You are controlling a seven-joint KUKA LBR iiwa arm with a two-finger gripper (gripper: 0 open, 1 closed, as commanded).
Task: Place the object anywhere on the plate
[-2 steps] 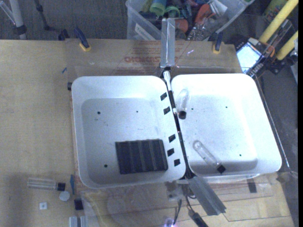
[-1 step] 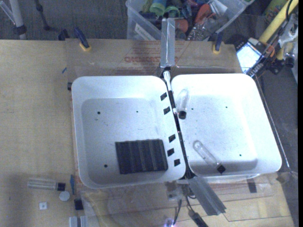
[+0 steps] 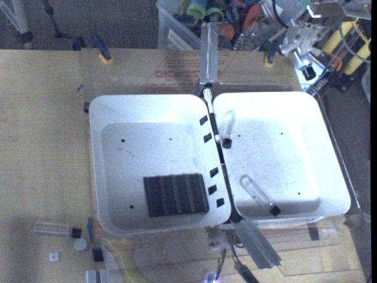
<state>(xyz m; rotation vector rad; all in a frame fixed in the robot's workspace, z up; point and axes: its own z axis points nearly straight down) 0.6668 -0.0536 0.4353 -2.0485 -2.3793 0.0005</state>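
Note:
A dark ribbed rectangular plate [image 3: 175, 194] lies flat in the left bin [image 3: 112, 119], toward its near right corner. In the right bin [image 3: 306, 128] lie two clear tubes with black caps. One tube [image 3: 227, 125] rests by the divider at the far left, and the other tube [image 3: 256, 191] lies slanted near the front. The gripper [image 3: 299, 45] hangs high at the upper right, beyond the right bin's far edge and apart from all of these. Nothing shows between its fingers.
A clear box of coloured tools [image 3: 227, 10] stands behind the bins. A metal rail [image 3: 207, 52] runs down to the divider between the bins. Small loose parts [image 3: 73, 237] lie on the bench at the front left. Cables and yellow hoses [image 3: 344, 40] crowd the upper right.

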